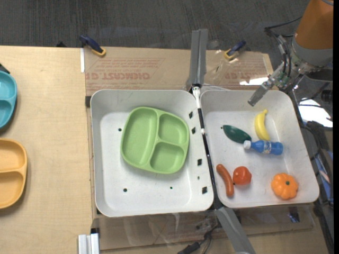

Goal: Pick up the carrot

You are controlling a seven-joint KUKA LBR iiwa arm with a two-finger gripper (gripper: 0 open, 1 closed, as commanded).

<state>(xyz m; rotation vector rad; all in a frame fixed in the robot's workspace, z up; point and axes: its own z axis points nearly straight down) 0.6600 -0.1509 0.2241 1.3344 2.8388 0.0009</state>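
Two bins sit below me on the worktop (pixel 47 89), and from the overhead camera I'm looking at the right bin (pixel 296 110), where my target waits. My hand (pixel 260 95) hangs over that bin's far edge, up by the back rim; whether it's spread or clenched I cannot tell from this angle. Nothing is in it, as far as I can see. So I judge this as the approach step, with the grab not yet begun.

Carrot (pixel 225 180): lying near the front left corner of the right bin, a slim orange-red stick, angled. Tomato (pixel 241 175) sits just beside it, maybe touching, and that's my worry. I'll need to travel toward the front and drop on the carrot's left end, clear of the tomato.

Along the way: banana (pixel 260 124), blue bottle (pixel 265 147), dark green vegetable (pixel 236 133), small pumpkin (pixel 284 186). Left bin (pixel 100 142) holds a green divided plate (pixel 155 139).
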